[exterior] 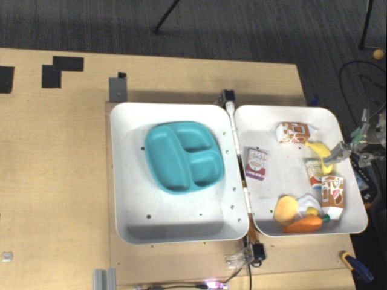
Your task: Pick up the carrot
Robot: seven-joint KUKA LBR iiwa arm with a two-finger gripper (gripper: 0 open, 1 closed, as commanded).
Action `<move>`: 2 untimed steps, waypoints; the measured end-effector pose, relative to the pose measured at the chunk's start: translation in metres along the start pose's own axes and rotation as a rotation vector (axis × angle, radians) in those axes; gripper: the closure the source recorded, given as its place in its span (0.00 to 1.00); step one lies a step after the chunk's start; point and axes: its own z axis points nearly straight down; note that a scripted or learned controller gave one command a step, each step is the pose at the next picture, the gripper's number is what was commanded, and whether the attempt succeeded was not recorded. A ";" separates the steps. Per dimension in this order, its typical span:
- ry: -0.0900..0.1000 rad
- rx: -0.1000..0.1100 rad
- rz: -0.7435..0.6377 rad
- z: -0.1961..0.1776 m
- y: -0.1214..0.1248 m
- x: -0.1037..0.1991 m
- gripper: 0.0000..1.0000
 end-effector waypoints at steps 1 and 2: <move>0.004 0.005 0.027 0.079 -0.023 0.053 0.00; 0.000 -0.005 -0.069 0.148 -0.023 0.102 0.00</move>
